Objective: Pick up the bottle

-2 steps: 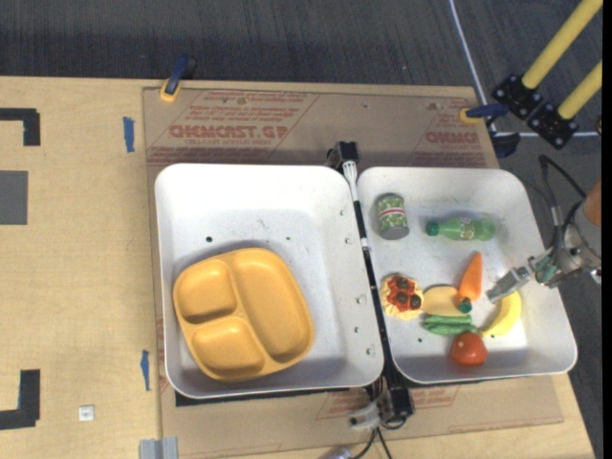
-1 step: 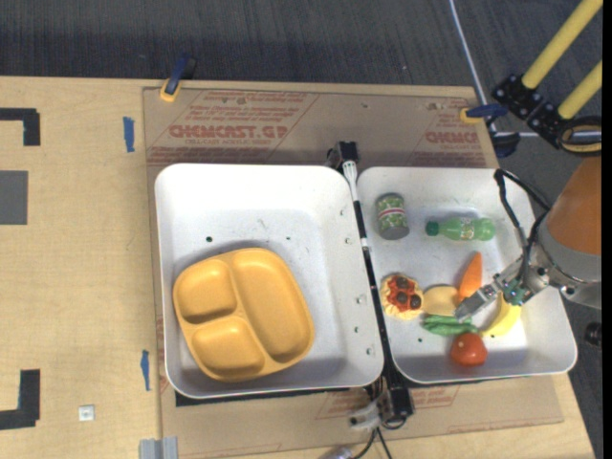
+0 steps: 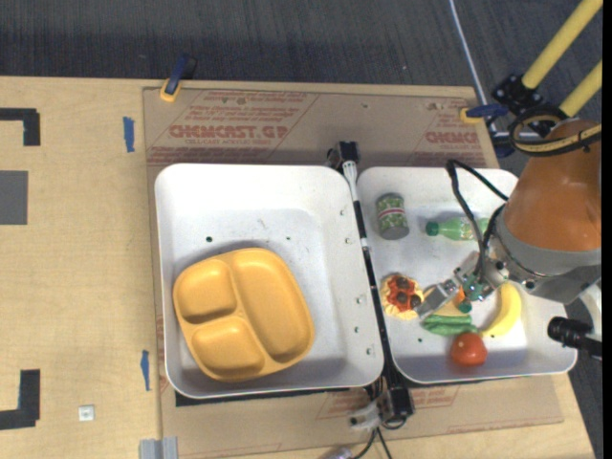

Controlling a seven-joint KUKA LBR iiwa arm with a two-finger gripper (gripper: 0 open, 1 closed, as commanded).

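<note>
Arm [image 3: 559, 208] overhangs green bottle [image 3: 451, 228], lying crosswise, cap leftward.

Two white bins are sitting side by side on a bench. A yellow divided plate [image 3: 242, 311] is lying in the left bin [image 3: 191, 199]. In the right bin [image 3: 421, 185], a small green can [image 3: 390, 214], a banana [image 3: 507, 311], a tomato [image 3: 469, 350] and a slice of pizza [image 3: 402, 295] are lying.
</note>
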